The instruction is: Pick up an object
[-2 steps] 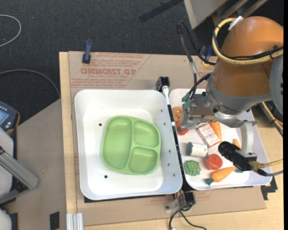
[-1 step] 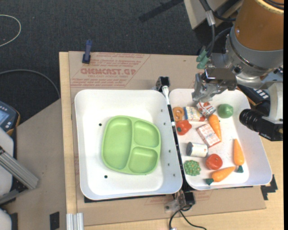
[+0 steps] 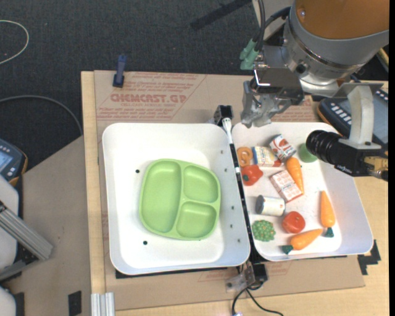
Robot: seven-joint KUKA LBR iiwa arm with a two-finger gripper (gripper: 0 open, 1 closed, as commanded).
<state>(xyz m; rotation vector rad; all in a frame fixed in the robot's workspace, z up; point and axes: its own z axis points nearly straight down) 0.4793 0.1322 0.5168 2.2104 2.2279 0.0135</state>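
Three carrots (image 3: 305, 238), two tomatoes (image 3: 294, 221) below the tool (image 3: 259, 115)

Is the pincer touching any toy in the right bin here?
Apart. The camera view shows the pincer hanging over the right bin's far rim, with bare white floor between it and the nearest toy, the can.

**Grey arm, orange band, metal pincer**

The arm (image 3: 336, 31) is a thick grey cylinder with a broad orange band (image 3: 342, 13) near the top. Below sits a silvery wrist flange, teal connectors and dark cables at its side. The pincer (image 3: 262, 111) is dull grey metal, boxy and angular.
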